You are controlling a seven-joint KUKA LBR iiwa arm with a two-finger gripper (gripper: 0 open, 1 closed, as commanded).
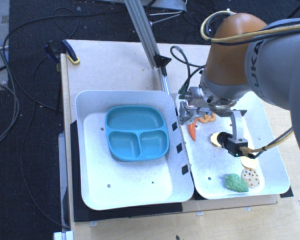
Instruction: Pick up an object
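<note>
Below the tool (190, 115), carrot (192, 131) lies upright.

Orange carrot (192, 131) upright-slanted in right bin, green leafy piece (235, 182), cracker (250, 177)

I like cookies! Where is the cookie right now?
The cookie lies in the right bin, near its front corner, right beside the green leafy thing.

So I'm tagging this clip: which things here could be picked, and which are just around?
Could be picked, right bin: orange carrot-like piece, orange curly piece, yellow round piece, green lump, cookie.

Just around: blue divided plate in left bin, metal pole, floor cables.
</note>
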